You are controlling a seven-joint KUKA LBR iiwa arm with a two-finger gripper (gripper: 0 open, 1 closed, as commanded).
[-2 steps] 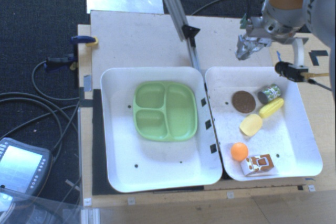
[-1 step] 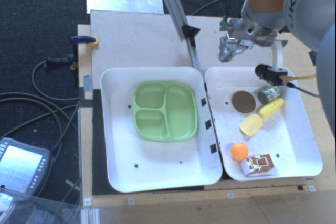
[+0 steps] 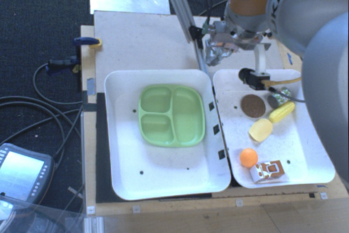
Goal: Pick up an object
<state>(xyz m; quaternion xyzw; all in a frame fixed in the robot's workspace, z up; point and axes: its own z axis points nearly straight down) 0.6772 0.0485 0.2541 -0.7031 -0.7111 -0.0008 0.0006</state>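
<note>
White plastic bins number two: the left bin (image 3: 122,166) holds one green three-compartment plate (image 3: 171,115); the right bin (image 3: 305,163) holds one brown disc (image 3: 253,106), one yellow corn cob (image 3: 282,112), one pale yellow lemon-like piece (image 3: 260,130), one orange ball (image 3: 248,157) and one brown-and-white carton (image 3: 269,171). Grey arm (image 3: 305,13) enters from 2 o'clock, its gripper (image 3: 220,52) above the bins' 12 o'clock rim, carrying nothing visible. Its fingers are blurred, their spread undeterminable.

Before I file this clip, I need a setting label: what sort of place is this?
Probably a robotics lab test bench: a grey and orange arm reaches over two white bins, a teach pendant lies on dark carpet, and toy food like an orange ball awaits picking.
</note>
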